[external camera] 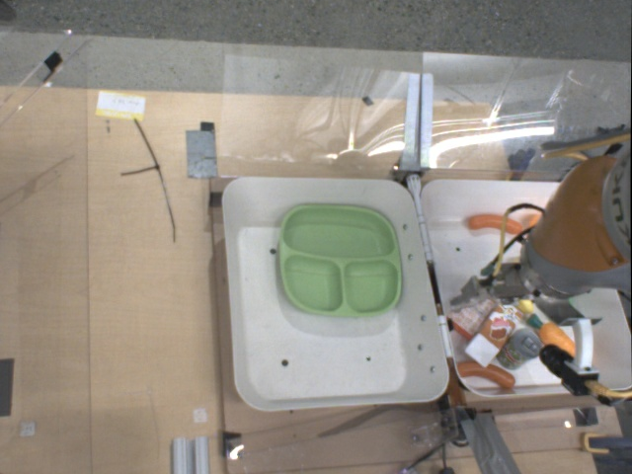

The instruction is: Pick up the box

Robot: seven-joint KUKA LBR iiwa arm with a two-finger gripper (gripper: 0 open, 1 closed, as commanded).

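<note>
Down in the right bin [444,215], near its front-left corner, a small white and red box [486,348] lying flat in a clutter: a round tin [520,346] touching its right side, an orange sausage-shaped toy [484,374] just in front, a red packet [471,316] just behind. Above that heap, the grey arm with its orange band [588,227], reaching in from the right edge, wrist low over the pile. Claw [494,286] somewhere under the wrist near the packet; released or clenched, impossible to tell from here. Left bin [237,265] carrying a green divided plate [341,260], well apart from the action. Best approach, by judgement: straight down over the box centre, squared to its short sides, clear of the tin and the sausage toy, closing only once low enough to catch the edges, then lifting slowly.
</note>
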